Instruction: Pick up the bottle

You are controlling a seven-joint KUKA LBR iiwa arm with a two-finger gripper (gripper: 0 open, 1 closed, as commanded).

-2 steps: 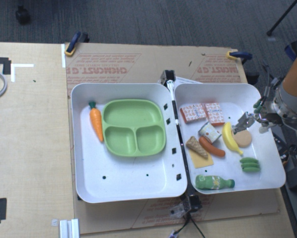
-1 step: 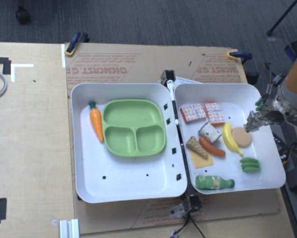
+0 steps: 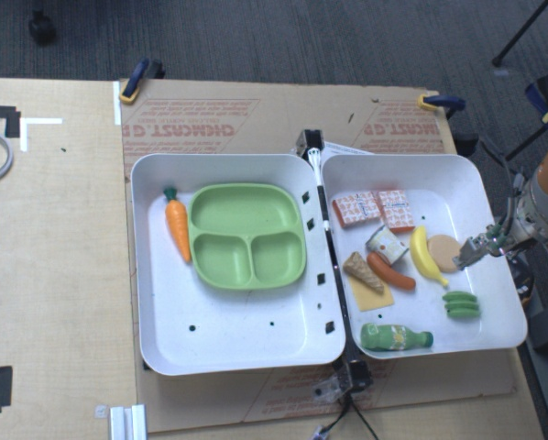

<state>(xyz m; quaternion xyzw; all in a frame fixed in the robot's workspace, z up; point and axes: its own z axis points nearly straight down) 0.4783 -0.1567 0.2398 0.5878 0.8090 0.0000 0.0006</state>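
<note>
The green bottle point(image 3: 395, 338) lies on its side at the front edge of the right bin point(image 3: 494, 333), cap pointing right. My gripper point(image 3: 472, 253) hangs over the right side of that bin, just beside a tan round piece point(image 3: 443, 248) and a banana point(image 3: 424, 253). It is well behind and to the right of the bottle, and nothing is seen held in it.
The right bin also holds two red-and-white boxes point(image 3: 375, 209), a small grey can point(image 3: 385, 244), a sausage point(image 3: 392, 272), a cone-shaped wedge point(image 3: 359, 268), a yellow slice point(image 3: 371, 295) and a green ridged piece point(image 3: 461, 304). The left bin point(image 3: 155, 337) holds a green divided plate point(image 3: 248, 236) and a carrot point(image 3: 177, 228).
</note>
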